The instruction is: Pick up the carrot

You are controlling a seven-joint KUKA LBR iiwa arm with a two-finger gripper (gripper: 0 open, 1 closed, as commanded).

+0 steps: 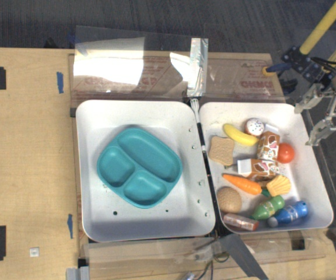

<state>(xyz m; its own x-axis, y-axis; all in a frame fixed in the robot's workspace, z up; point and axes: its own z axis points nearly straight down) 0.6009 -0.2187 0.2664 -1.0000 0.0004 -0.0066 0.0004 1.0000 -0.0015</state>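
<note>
The carrot (242,184) is orange with a green stub at its right end. It lies on its side in the middle of the right bin (318,174), between a slice of bread (221,150) and a brown round potato (228,200). My gripper (323,119) hangs outside the bin's far right corner, above the bench edge and well away from the carrot. Nothing shows in it.
Around the carrot lie a banana (240,134), a red tomato (285,153), a printed carton (267,146), a yellow ridged piece (279,185), and green (270,207) and blue (290,213) bottles. A teal divided plate (139,165) sits in the left bin (92,121).
</note>
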